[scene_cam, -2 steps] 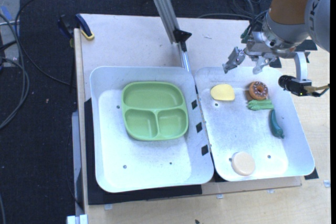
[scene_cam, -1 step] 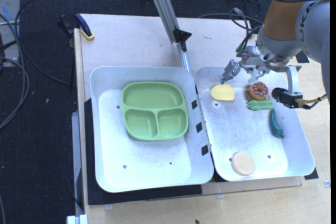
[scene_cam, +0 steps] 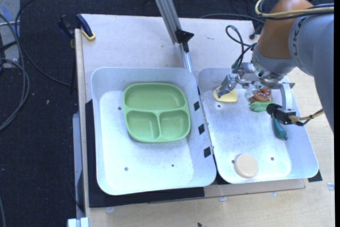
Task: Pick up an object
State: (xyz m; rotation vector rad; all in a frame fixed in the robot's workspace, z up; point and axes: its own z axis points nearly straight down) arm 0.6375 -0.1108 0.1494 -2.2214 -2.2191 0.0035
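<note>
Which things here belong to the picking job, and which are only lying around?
Job: gripper; yellow piece below it; right bin.
Lying about: green divided plate in left bin; round beige piece; orange piece; green piece.

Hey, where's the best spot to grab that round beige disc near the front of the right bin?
Probably straight down from above, closing across the width of the round beige disc. It lies flat with open floor all around, well apart from the clutter near the pincer.
</note>
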